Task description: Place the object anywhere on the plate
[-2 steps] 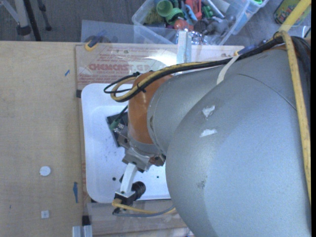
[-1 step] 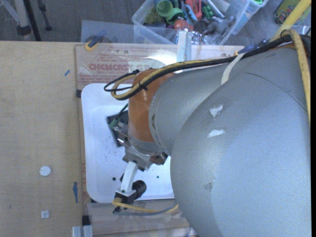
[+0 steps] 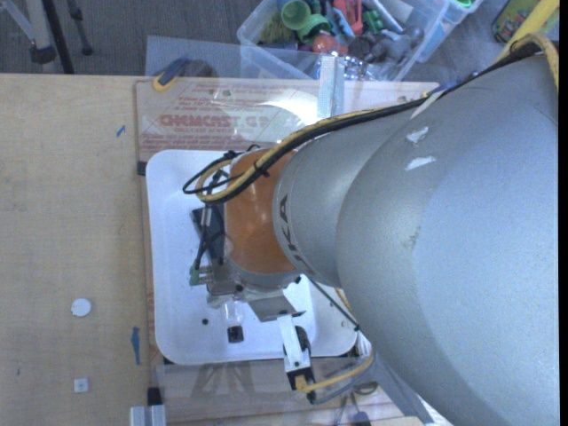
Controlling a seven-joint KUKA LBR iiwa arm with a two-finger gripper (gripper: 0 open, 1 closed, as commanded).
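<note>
My gripper [image 3: 232,316] hangs low over the near part of a white bin [image 3: 169,238], below the orange band [image 3: 253,229] of the arm. A small dark object [image 3: 234,333] lies on the bin floor just under the gripper's tip; I cannot tell whether it touches the gripper. The big grey arm [image 3: 426,238] covers the right half of the bin and all that lies beyond it.
A clear tub of coloured toys [image 3: 355,16] stands behind the bench. A clear sheet with red lettering [image 3: 222,118] lies at the bin's far edge. On the wooden bench at left sit a white disc [image 3: 81,307] and a small grey square [image 3: 81,384].
</note>
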